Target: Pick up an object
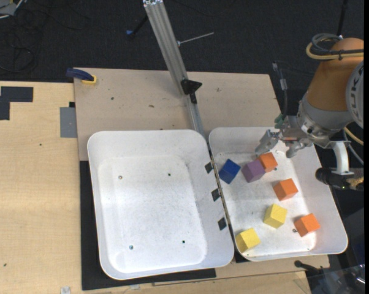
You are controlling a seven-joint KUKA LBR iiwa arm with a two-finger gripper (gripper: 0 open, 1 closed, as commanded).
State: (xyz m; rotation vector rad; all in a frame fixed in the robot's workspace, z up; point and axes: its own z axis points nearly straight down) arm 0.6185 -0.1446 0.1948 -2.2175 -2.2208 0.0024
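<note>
Gripper [281, 143]: fingers spread wide, holding nothing.
Position: just above small orange cube [268, 161] in right bin [331, 241].

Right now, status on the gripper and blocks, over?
Gripper open, hovering over right white bin, holding nothing. Small orange cube just below, touching purple cube. Blue cube nearby.

three orange cubes [285, 188], two yellow cubes [274, 215], one blue [229, 171], one purple [253, 171]
</note>
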